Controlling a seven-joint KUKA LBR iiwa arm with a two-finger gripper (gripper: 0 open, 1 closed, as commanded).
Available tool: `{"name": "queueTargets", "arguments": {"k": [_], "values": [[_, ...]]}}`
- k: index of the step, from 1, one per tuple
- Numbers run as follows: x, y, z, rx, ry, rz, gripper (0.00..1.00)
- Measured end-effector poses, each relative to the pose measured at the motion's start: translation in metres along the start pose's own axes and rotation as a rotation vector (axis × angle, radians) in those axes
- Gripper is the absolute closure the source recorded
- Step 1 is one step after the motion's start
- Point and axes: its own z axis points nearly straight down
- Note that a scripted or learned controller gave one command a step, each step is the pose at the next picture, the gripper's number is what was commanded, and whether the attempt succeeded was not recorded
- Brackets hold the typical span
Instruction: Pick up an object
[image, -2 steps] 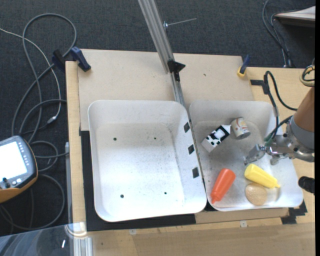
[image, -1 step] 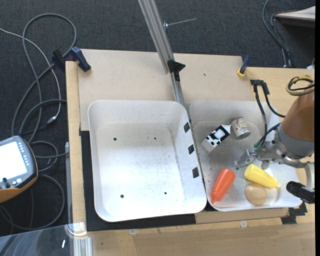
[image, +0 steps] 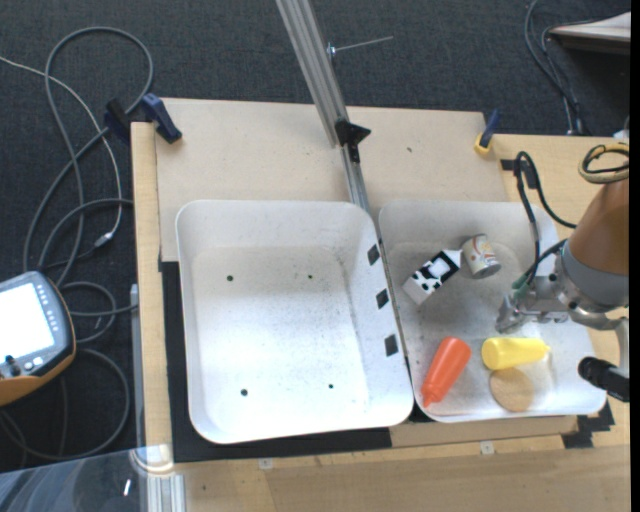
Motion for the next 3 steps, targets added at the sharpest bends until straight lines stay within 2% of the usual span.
{"name": "queueTargets", "arguments": {"k": [1, 2, 3], "values": [[-0.01, 0.006, -0.051, -0.006, -0.004, -0.001, 1.0], [-0.009, -0.002, -0.102, -0.006, -0.004, -0.001, 1.0], [-0.009, -0.001, -0.114, -0.003, -0.003, -0.002, 1.0]]}}
